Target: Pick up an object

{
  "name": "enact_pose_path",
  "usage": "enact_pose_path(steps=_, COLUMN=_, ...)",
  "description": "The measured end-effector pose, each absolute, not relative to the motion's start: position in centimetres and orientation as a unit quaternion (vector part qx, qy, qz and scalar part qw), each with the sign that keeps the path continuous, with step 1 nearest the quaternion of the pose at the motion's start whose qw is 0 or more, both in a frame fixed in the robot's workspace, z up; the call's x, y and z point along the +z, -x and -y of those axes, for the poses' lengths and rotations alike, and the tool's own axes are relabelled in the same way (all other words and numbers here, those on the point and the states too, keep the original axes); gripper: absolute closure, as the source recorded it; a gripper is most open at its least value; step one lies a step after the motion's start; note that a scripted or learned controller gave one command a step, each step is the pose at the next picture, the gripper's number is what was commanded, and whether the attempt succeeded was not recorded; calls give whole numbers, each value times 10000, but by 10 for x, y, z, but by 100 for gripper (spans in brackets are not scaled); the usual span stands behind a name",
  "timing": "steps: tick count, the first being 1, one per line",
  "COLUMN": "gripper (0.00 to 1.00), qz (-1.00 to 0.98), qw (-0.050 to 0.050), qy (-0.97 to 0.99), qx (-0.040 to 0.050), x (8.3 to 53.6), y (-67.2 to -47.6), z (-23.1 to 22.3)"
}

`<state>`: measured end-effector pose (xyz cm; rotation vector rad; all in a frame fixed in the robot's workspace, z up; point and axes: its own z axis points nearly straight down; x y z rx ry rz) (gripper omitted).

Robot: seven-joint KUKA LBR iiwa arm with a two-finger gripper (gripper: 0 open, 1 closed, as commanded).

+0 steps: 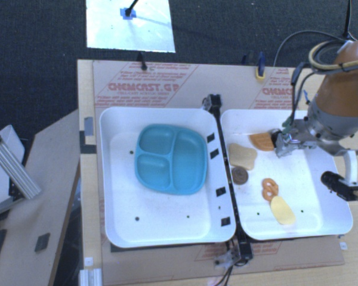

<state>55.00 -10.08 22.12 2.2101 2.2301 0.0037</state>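
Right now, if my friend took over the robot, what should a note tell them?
Gripper: low in the right bin, beside the orange slice; grip unclear.
Right bin also has a tan bread-shaped piece, brown cookie, orange pretzel, yellow piece.
Left bin: blue divided plate.
Done: nothing lifted.
Left: grasp one object and raise it.

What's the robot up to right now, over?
Gripper low in right bin, beside orange food piece; grip unclear. Pretzel, yellow piece lying loose. Blue plate in left bin.
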Motion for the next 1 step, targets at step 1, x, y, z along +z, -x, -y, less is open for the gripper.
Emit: enact_pose_path(steps=1, gripper=100, qz=-7100, qw=10, qy=-7042, qx=13, x=225, y=-563, z=55)
